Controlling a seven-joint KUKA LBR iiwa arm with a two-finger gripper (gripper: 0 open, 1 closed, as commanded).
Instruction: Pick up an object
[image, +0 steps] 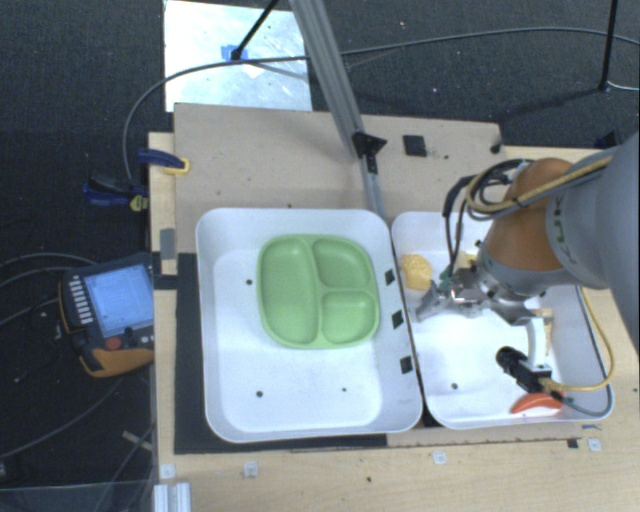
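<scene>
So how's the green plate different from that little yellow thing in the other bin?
The green plate is large, flat and divided into compartments; the yellow object is small, rounded and undivided. The plate lies in the left bin, the yellow object in the right bin, near the gripper.

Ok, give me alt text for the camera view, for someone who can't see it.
A grey robot arm reaches from the right into the right white bin, its gripper beside a small yellow object. The left bin holds a green divided plate.
</scene>
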